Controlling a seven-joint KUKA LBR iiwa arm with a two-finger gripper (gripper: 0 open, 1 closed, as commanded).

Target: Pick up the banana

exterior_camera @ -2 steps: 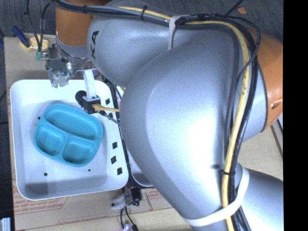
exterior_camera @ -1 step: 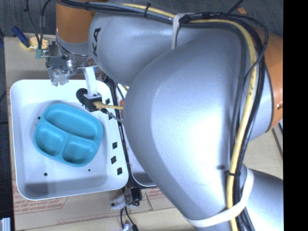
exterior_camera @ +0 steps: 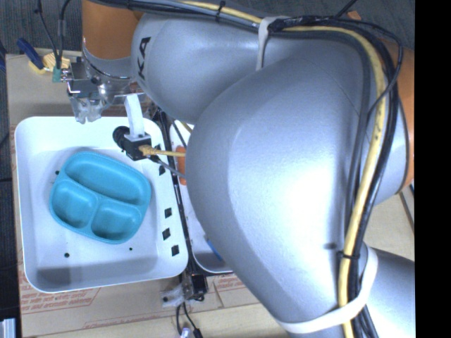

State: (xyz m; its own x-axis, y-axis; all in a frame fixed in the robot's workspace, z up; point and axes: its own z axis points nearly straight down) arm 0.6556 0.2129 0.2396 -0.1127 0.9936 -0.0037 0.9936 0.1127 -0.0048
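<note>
Trouble looked likely: the gripper (exterior_camera: 88, 106) hung at the bin's (exterior_camera: 28, 189) far rim, tray (exterior_camera: 102, 197) just below it. Clenched or released, I could not tell. The arm (exterior_camera: 282, 174) presumably hid the banana, so a blind descent risked grabbing nothing. "KA" read on the arm.

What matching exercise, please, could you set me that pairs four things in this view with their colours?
Things:
1. divided tray
2. left bin
3. band above the wrist
4. big arm casing

Colours:
A. white
B. grey
C. blue
D. orange

Pairs: 1-C, 2-A, 3-D, 4-B. The tray lies inside the left bin.
</note>
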